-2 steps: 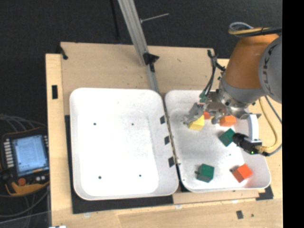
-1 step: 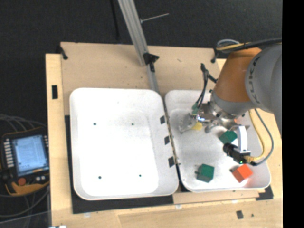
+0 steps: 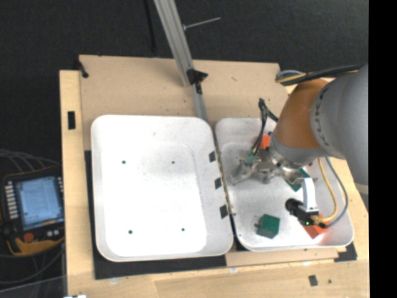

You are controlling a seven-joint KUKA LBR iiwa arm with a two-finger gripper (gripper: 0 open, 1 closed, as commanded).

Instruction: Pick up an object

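Note:
My gripper (image 3: 248, 168) hangs low over the left half of the right bin (image 3: 248, 244), under the grey and orange wrist. A small green piece (image 3: 250, 160) shows right at the gripper, but I cannot tell if it is held. A dark green block (image 3: 268, 225) lies on the bin floor toward the front, apart from the gripper. A red-orange object (image 3: 314, 230) lies at the front right of that bin. A small orange thing (image 3: 265, 141) shows just behind the gripper. Part of a teal object (image 3: 303, 174) peeks out under the wrist.
The left bin (image 3: 105, 185) is a broad white tray beside the right one, with black clips (image 3: 218, 182) along the shared rim. A slanted metal pole (image 3: 180, 42) rises behind the bins. A tablet pendant (image 3: 34, 203) sits off the bench at the left.

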